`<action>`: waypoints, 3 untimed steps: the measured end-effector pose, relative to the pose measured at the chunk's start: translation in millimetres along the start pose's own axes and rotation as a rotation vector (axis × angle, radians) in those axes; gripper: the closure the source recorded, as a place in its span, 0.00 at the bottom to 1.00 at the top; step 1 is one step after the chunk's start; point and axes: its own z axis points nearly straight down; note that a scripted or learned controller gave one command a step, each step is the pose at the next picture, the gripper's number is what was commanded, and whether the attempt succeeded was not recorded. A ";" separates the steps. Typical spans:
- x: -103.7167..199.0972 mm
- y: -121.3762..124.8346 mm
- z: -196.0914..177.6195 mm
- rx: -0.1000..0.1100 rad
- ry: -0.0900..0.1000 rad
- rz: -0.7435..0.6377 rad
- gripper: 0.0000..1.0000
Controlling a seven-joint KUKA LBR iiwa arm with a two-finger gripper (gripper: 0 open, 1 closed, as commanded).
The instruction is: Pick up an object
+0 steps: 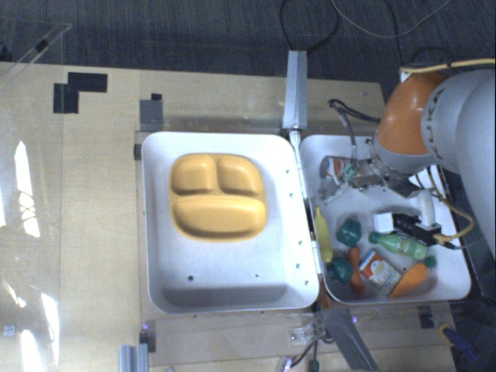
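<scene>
My gripper [350, 178] hangs low over the far left part of the right bin [459, 285], coming in from the right. Right beside it, at the bin's far left corner, lies a red and white can [332, 167]; whether they touch is unclear. Closer to the front lie a teal lump [350, 229], a white block [383, 222], a green bottle [400, 245], an orange carrot [411, 279], an orange and white carton [377, 271], a small red piece [354, 257] and a dark teal piece [339, 270]. A yellow banana [322, 235] rests along the left wall.
The left bin [159, 285] holds a yellow three-compartment tray [218, 195] in its far half. A metal post [296, 91] stands behind the divider between the bins. Black cables run across the floor behind the bench.
</scene>
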 end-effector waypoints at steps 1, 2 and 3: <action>-15.9 -28.5 -43.5 -0.001 0.001 -0.415 0.00; -48.3 22.2 -66.8 -0.003 -0.002 -0.370 0.00; -18.4 36.5 3.3 0.000 0.001 -0.562 0.00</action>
